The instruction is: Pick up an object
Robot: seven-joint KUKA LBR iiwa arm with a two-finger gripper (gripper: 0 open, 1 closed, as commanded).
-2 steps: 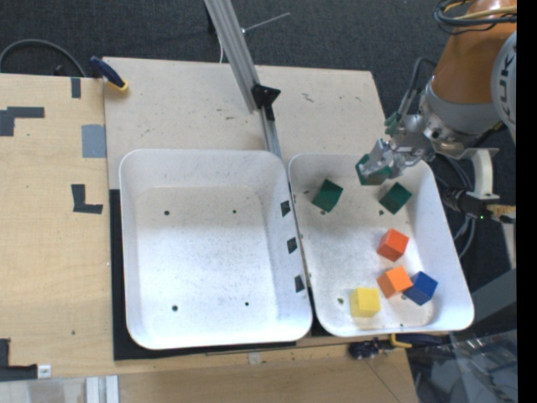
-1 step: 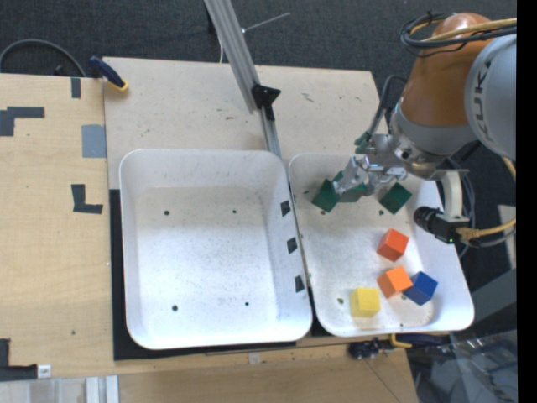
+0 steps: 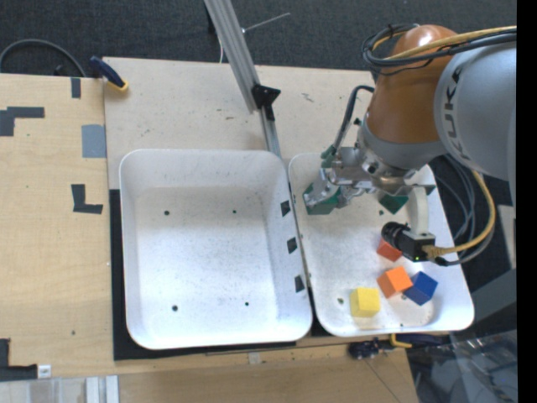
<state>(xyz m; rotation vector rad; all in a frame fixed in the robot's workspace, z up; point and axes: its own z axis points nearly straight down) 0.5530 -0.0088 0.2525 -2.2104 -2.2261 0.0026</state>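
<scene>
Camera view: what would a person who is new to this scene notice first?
The large grey and orange arm dominates the right side, its gripper low over the right bin. Near that bin's front corner lie a yellow block, an orange block and a blue block.

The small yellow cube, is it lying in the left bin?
No, the small yellow cube lies in the right white bin, beside an orange block.

A single fixed camera looked down at a slant from above the pale wooden bench, far enough off to take in both shallow white plastic bins, the left and the right, with the grey, orange-banded arm entering from the frame's right.
</scene>
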